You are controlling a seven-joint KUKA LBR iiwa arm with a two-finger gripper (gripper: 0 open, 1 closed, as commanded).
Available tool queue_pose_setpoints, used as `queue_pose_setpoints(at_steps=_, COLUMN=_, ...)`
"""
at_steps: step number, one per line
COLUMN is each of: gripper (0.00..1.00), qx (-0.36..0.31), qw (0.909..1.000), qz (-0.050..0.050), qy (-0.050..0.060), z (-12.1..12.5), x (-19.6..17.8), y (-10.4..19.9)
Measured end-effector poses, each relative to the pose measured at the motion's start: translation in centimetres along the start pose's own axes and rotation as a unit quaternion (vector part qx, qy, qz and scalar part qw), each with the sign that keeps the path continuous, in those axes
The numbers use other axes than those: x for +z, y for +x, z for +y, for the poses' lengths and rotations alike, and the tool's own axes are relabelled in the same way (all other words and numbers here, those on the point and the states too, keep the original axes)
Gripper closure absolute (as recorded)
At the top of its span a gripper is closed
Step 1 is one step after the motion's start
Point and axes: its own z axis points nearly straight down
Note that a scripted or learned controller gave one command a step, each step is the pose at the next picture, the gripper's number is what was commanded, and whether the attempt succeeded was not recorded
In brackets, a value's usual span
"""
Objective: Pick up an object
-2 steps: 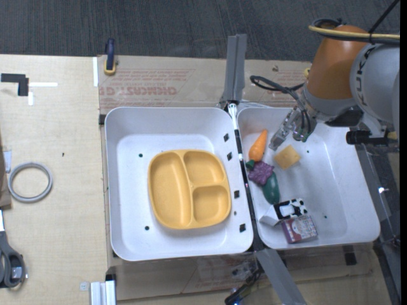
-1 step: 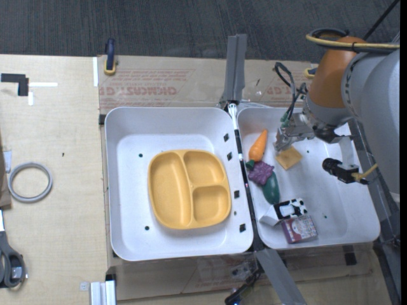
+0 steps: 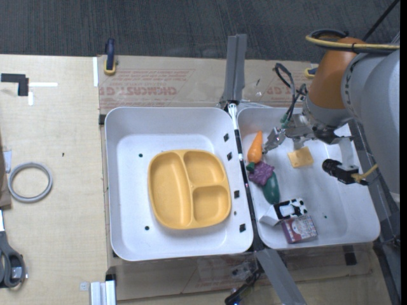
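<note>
1. the arm (image 3: 369,75) is cut off by the right edge and hides the right bin's (image 3: 343,221) far corner.
2. the gripper (image 3: 275,140) is too small to read its finger state.
3. the scissors (image 3: 9,265) are cut off at the left edge.
4. print on the small card box (image 3: 299,229) is illegible.

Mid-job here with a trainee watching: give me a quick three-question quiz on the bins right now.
1. True or false: the yellow divided tray lies in the left bin.
2. Which item lies nearest the gripper? A) orange carrot B) black-and-white toy C) maroon packet
3. What lies on the bench left of the bins?

Key: 1 true; 2 A; 3 a grey ring.
</note>
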Motion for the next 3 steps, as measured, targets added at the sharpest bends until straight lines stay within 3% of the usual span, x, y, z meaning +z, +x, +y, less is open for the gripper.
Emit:
queue_pose_setpoints(at_steps=2, gripper=0.00, qx=0.094, qw=0.9956, qz=0.001, qy=0.003, z=-10.9, x=0.2, y=3.1)
queue_pose_setpoints(at_steps=3, gripper=0.00, qx=0.094, qw=0.9956, qz=0.001, qy=0.003, z=-10.9, x=0.2, y=3.1)
